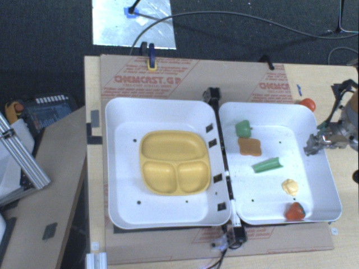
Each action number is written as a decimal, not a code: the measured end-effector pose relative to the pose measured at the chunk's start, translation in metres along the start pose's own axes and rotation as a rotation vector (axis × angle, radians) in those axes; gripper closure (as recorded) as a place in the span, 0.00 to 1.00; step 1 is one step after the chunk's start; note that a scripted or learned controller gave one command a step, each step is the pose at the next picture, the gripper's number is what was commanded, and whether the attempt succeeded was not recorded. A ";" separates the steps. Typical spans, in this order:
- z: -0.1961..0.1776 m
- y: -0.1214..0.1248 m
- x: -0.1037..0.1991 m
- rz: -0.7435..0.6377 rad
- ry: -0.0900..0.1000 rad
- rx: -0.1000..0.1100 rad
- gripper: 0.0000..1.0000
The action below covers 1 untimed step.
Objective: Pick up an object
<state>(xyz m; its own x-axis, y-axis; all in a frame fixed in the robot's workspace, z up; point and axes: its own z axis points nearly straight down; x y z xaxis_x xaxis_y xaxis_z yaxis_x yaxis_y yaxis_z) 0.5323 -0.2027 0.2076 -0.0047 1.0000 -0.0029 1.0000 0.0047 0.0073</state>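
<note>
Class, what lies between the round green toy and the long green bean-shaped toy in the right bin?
In the camera view, an orange-brown toy slab lies between the round green toy and the long green toy.

The arm enters low at the camera view's right edge, only its wrist end visible, grey and metallic. Its tool points leftward, nearly level, with its tip at mid-height of the frame. Nothing can be seen held at the tip.

Lab, white bins, loose cables
</note>
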 end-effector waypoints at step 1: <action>-0.009 0.001 0.000 0.000 0.002 0.004 1.00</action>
<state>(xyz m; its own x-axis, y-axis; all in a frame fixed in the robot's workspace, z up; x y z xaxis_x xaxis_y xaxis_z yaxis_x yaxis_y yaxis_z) 0.5333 -0.2029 0.2167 -0.0047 1.0000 -0.0012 1.0000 0.0048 0.0032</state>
